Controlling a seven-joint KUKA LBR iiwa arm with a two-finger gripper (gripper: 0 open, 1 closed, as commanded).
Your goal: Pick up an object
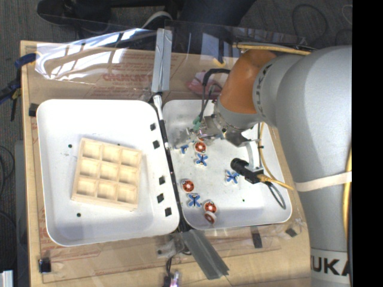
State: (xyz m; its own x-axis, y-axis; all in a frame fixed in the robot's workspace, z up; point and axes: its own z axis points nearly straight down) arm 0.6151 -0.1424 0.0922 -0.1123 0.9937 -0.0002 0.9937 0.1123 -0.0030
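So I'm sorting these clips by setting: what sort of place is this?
Probably a robotics lab: a grey arm reaches over two white bins on a bench, with loose cables and a wooden grid tray.

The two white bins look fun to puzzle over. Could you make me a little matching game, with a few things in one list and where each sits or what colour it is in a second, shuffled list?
Things:
1. wooden grid tray
2. red rings
3. blue jacks
4. orange band

Descriptions:
A. small cross-shaped pieces scattered in the right bin
B. pale block of square pockets lying in the left bin
C. round the arm, above the wrist
D. small round pieces with white centres in the right bin

Pairs: 1-B, 2-D, 3-A, 4-C
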